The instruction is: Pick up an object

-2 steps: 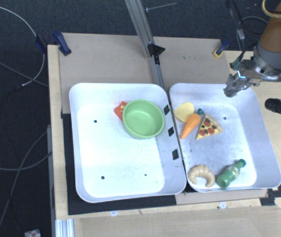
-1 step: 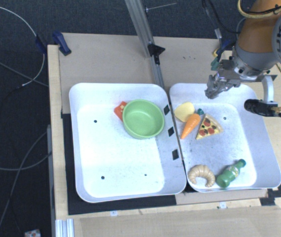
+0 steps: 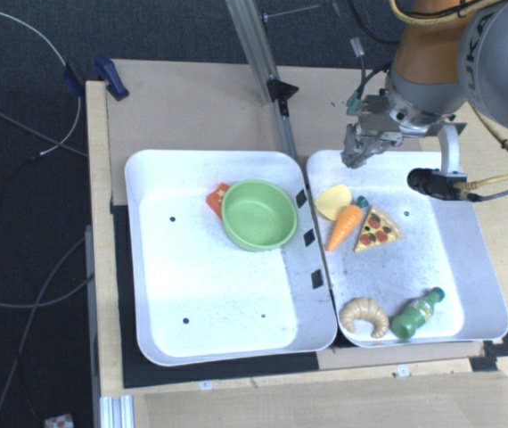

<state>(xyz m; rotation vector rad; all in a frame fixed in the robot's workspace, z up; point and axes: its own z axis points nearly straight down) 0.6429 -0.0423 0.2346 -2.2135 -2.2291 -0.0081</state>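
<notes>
My gripper [image 3: 354, 157] hangs over the far left corner of the right bin [image 3: 468, 266], above and just behind a pale yellow round piece [image 3: 331, 201]. Nothing shows between its fingers. An orange carrot [image 3: 343, 227] lies next to the yellow piece, and a pizza slice [image 3: 376, 231] sits to its right. At the bin's near edge rest a croissant [image 3: 365, 316] and a green bottle [image 3: 416, 314]. In the left bin [image 3: 174, 310] stands a green bowl [image 3: 258, 213] with a red object [image 3: 216, 198] partly hidden behind it.
A metal pole [image 3: 258, 52] slants down to the gap between the bins at the back. A black cable mount [image 3: 437, 183] juts out over the right bin's far right part. Black clips [image 3: 309, 235] line the divide between the bins.
</notes>
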